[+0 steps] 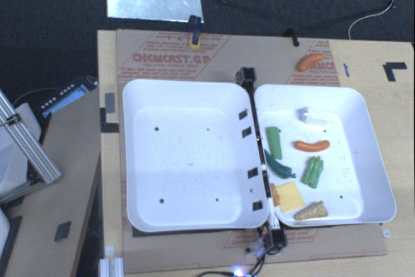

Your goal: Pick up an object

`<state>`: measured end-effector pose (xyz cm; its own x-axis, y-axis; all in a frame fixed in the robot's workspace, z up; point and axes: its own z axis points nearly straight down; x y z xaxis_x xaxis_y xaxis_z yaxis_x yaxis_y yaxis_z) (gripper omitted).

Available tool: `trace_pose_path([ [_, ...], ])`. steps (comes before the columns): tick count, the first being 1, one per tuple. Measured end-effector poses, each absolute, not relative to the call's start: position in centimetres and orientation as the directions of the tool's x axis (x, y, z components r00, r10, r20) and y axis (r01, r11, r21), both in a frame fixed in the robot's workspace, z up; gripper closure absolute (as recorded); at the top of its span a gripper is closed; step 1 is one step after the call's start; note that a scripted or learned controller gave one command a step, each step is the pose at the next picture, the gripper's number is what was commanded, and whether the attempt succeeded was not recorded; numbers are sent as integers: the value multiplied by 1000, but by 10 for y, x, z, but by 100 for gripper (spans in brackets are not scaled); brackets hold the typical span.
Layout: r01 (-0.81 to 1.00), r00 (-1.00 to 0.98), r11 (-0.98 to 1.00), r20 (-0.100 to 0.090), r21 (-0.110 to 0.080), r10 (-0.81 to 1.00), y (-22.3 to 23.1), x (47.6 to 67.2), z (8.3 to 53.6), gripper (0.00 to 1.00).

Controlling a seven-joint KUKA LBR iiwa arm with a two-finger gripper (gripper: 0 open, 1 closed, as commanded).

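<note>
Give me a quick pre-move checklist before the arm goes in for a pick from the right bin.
1. Targets present in right bin: ok; orange sausage, green pieces, yellow block lie there.
2. Orange sausage stands clear of neighbours: ok.
3. Dark green piece clear of divider wall: not ok, close beside it.
4. Tan piece clear of front wall: not ok.
5. Second sausage inside a bin: not ok, on the bench behind.
6. End effector state: cannot tell.

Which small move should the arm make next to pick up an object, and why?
Probably it should come in from the right and stop above the orange sausage in the right bin. That piece lies apart from its neighbours, while the green pieces and the yellow cheese crowd near the divider.
</note>
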<state>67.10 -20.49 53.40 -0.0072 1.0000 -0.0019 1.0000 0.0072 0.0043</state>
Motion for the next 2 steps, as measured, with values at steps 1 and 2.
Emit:
trace_pose_path([
  [1, 1000, 2, -2, -1, 4, 1000, -207, 577, 538, 100],
  [2, 1000, -7, 7, -2, 4, 1000, -205, 653, 534, 100],
])
